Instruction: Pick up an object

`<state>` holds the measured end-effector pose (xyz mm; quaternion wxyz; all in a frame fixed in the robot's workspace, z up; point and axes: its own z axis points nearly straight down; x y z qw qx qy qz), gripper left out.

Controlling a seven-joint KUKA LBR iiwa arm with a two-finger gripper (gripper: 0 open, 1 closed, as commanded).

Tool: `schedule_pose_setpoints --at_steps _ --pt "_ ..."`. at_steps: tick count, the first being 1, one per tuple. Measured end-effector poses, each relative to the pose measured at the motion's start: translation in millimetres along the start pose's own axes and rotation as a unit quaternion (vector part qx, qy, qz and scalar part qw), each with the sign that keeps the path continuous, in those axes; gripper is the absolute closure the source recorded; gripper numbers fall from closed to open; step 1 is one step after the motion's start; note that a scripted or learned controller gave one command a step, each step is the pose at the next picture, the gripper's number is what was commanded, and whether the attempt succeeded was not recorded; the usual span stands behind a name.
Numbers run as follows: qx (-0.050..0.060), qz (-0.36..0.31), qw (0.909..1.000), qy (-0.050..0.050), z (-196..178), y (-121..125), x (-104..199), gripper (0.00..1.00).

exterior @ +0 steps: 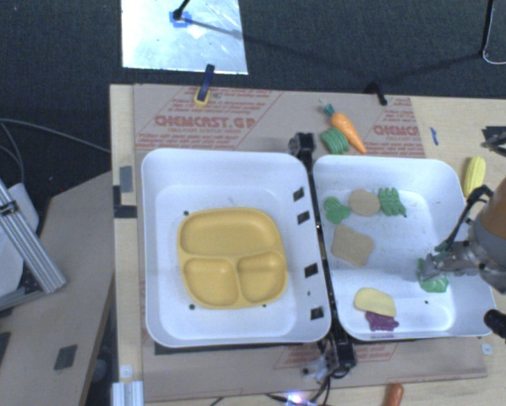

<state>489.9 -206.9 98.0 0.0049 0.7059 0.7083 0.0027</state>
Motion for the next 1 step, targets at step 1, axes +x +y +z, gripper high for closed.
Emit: schedule_pose_setpoints --at_steps 1 --pt "0.004 -0.004 1.0 0.002 14.5 45.4 60.9 1.0"
